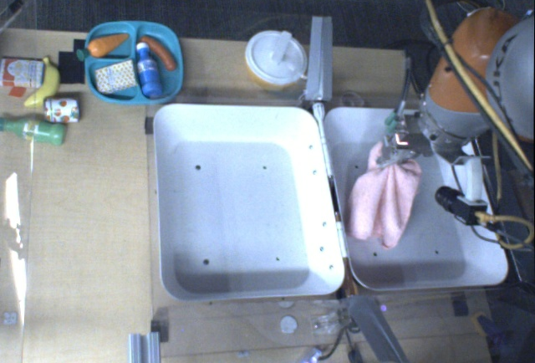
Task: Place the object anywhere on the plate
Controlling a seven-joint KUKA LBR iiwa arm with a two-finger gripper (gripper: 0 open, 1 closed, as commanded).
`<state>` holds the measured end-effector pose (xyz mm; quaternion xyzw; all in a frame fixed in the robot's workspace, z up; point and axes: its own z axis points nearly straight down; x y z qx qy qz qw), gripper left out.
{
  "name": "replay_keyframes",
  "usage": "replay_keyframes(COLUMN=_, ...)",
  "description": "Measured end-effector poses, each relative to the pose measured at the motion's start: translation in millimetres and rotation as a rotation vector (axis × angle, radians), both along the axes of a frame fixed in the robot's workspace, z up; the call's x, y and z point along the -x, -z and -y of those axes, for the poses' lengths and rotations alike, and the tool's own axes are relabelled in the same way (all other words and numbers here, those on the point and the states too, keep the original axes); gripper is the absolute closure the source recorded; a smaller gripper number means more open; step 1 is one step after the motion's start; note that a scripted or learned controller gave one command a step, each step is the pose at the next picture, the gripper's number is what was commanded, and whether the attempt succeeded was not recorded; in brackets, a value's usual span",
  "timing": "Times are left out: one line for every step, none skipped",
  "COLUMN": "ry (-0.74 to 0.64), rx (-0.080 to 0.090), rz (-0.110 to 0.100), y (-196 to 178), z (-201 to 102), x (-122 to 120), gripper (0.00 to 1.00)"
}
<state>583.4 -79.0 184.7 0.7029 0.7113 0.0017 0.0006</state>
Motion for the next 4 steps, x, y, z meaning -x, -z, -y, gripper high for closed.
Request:
replay_keyframes(ry=-0.007, rx=0.002, rz=0.0, y=-40, z=-2, x=-1, gripper=1.0)
replay_keyframes(ry=-0.412, rx=0.002, rz=-0.001, y=-49, z=-56, x=1, gripper=1.0)
replay_keyframes(ry=-0.814, rx=0.003, rz=0.0, y=-53, z=-112, x=7, gripper=1.0)
replay_keyframes(ry=-1.216, rx=0.006, rz=0.006, y=-59, z=-164, x=-2, gripper=1.0)
